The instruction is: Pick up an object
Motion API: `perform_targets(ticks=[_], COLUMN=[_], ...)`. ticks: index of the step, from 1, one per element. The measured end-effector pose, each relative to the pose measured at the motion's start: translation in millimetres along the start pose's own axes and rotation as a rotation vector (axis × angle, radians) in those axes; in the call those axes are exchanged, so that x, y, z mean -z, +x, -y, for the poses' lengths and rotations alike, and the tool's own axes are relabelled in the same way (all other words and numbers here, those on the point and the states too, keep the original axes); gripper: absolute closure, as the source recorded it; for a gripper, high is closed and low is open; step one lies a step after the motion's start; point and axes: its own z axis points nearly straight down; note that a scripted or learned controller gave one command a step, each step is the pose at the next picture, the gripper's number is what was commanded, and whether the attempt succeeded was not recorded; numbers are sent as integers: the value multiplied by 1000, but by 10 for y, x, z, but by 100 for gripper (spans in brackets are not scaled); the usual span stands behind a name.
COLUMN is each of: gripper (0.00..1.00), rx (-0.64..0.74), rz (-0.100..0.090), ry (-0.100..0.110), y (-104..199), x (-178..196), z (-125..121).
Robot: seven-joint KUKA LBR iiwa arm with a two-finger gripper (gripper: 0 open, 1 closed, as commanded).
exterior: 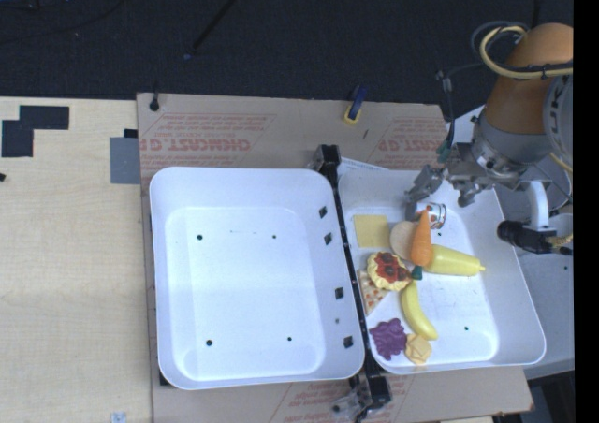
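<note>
The right bin holds a pile of toy food. An orange carrot leans on a beige round piece, with a yellow cheese slice to its left. A yellow corn-like piece, a red and yellow pizza piece, a banana and purple grapes lie below them. My gripper hangs over the bin's far edge, just above and right of the carrot's tip. It is open, with nothing between its fingers.
The left bin sits beside the right one, with a black hinge strip between them. Both rest on a cardboard sheet. A small blue and yellow clip lies at the cardboard's far edge.
</note>
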Motion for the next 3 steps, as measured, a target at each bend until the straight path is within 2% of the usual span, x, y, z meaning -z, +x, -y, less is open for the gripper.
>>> perform_targets(ticks=[1,2,3], gripper=[0,0,100], rx=[-5,2,1], rz=[0,-1,-3], ry=[7,0,12], y=[-682,-147,-163], x=[-1144,-1080,-984], z=[83,-128,-103])
